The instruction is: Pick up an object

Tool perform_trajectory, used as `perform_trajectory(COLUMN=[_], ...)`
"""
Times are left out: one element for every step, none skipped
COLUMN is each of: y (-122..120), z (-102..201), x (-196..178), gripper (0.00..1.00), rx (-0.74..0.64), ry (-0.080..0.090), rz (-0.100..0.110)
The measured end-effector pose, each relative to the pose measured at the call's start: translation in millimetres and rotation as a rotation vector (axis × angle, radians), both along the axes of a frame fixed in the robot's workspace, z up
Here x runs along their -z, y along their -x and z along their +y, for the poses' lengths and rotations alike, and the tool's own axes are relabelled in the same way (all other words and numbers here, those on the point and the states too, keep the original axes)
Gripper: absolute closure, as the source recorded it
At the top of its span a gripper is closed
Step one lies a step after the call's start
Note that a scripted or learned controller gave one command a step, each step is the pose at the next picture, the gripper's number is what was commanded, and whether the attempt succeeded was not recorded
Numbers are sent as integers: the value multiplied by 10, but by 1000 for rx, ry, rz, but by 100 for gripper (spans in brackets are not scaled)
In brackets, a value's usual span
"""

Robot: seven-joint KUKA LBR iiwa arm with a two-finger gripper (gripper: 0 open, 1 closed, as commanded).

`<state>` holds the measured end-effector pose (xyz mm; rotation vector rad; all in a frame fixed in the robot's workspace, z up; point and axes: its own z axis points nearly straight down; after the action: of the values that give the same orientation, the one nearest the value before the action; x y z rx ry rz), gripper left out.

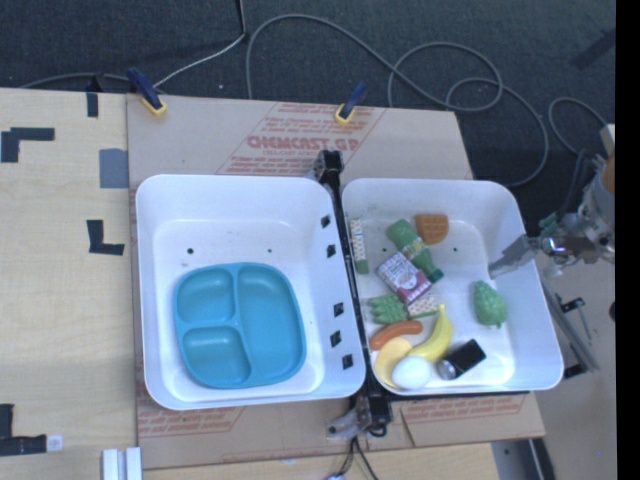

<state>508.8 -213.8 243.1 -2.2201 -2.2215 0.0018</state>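
Note:
The right bin (520, 368) holds several small items. Among them are an orange piece (432, 228), a green bottle (410, 243), a pink box (405, 276), a green leafy toy (388, 308), a red-orange sausage (397, 333), a banana (434, 335), a white egg (411, 372), a black cylinder (460, 358) and a green lump (489, 303). My gripper (522, 250) hangs at the bin's right rim, above and to the right of the green lump. Nothing is seen held in it.
The left bin (160, 208) holds a blue divided plate (240, 323). A black divider clip (328, 164) sits where the two bins meet. Cardboard lies under the bins, and cables run across the dark floor behind. The arm (598, 218) enters from the right.

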Motion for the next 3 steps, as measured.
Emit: perform_trajectory(y=[-797, -623, -411], z=[1107, 1038, 1069], x=[1214, 1551, 1549], gripper=[0, 0, 0], rx=[-2, 0, 0], ry=[-3, -1, 2], rz=[4, -7, -12])
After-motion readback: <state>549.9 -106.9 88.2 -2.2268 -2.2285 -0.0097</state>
